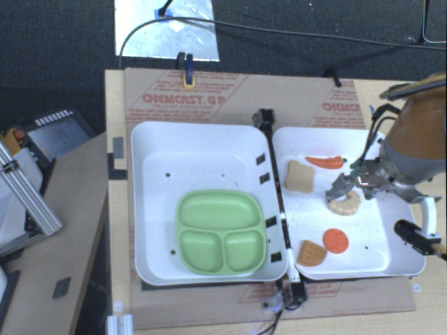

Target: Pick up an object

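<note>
The right bin (398, 257) holds several food pieces. A red chili pepper (325, 162) lies near its back, with a tan bread slice (300, 177) just left of it. A pale beige ridged piece (345, 204) sits in the middle. A round red slice (336, 240) and an orange-brown wedge (312, 254) lie toward the front. My gripper (342, 187) reaches in from the right and hangs directly over the top edge of the beige piece, partly covering it. I cannot tell whether it touches the piece.
The left bin (154, 152) holds a green divided plate (220, 230). A black divider (274, 187) runs between the bins. The arm's grey body and orange band (419, 124) cover the right bin's back right corner. A black part (412, 234) juts out over its right rim.
</note>
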You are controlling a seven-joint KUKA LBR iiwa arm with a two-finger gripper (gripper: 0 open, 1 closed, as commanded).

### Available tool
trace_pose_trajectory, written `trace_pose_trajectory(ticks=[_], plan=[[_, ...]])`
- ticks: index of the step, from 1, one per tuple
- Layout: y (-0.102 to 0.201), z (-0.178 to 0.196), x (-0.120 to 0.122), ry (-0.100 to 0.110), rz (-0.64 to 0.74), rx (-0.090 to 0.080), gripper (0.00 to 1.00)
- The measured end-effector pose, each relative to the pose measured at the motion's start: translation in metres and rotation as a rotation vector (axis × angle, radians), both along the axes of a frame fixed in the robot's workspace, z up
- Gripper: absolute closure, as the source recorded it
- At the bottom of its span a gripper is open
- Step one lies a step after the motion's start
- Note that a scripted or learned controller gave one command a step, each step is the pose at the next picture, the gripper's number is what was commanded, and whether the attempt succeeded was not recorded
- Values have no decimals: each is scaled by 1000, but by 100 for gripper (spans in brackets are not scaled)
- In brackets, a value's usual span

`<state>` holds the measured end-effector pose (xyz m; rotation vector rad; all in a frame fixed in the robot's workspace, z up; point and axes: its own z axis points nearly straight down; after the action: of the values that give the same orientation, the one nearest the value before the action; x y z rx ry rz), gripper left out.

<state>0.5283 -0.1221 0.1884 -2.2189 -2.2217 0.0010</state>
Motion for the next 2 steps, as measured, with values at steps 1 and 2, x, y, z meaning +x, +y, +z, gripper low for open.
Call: trace_pose_trajectory(ticks=[1, 2], plan=[[3, -45, 7, 0, 1, 0, 0], [4, -93, 10, -11, 2, -3, 0]])
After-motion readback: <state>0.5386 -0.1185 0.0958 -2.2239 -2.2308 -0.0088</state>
